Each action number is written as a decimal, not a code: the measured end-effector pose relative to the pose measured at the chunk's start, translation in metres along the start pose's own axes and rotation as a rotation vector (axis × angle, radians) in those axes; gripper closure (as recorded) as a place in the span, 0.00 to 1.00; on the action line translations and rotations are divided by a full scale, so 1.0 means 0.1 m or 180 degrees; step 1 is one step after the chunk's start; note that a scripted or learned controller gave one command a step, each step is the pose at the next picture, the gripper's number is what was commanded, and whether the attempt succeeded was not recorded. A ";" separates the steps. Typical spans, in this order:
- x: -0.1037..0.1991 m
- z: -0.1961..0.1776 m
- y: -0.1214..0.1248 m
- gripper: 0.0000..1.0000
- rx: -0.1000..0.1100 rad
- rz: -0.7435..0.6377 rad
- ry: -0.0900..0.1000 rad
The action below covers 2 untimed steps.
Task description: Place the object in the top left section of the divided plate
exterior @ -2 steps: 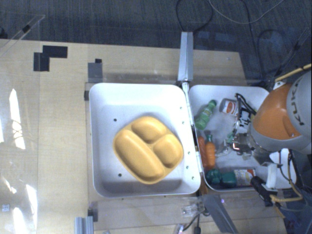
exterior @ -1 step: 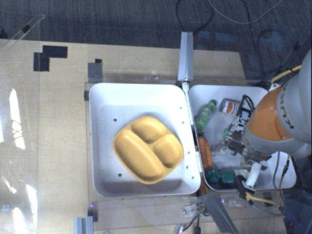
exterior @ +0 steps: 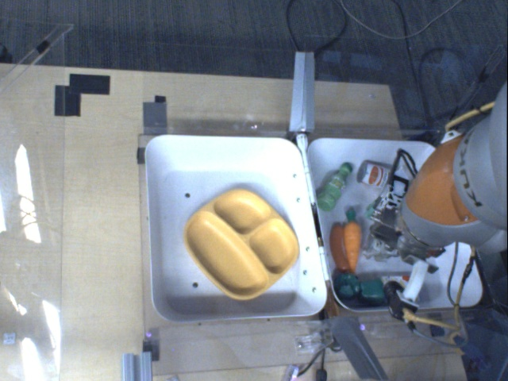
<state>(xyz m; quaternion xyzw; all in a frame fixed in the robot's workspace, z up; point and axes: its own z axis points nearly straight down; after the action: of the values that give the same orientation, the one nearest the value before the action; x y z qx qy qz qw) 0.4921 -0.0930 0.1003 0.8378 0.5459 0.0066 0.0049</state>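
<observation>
In the right bin [exterior: 468, 288], gripper [exterior: 386, 240] sits low over the toys, just right of the carrot [exterior: 346, 244]. Wrist and cabling cover the tips, so can't tell its state or whether it holds anything. Nothing visibly gripped

Around it: carrot lies upright along the divider side, dark green toy [exterior: 359, 286] just below it near the bin's front edge, green bottle [exterior: 334, 185] above, small can [exterior: 373, 172] beside the bottle toward the arm [exterior: 448, 193]

Left bin [exterior: 167, 213] holds the yellow plate [exterior: 240, 241], three sections, sitting rotated. All sections look bare, including the top left one

Progress, my read: pick stage at best, nothing delivered yet. Grasp, transfer across the divider and drop all remain

Unclear: which toy is the target, carrot is nearest. Arm body is cut off at the right edge and hides part of the right bin
</observation>
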 end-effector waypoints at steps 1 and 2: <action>-0.85 0.11 0.35 1.00 0.0003 -0.0196 -0.0022; 0.75 -0.84 0.19 1.00 0.0037 -0.0226 -0.0011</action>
<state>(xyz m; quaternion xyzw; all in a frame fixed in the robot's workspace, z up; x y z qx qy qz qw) 0.5380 -0.0317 0.1854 0.8179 0.5753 0.0018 0.0012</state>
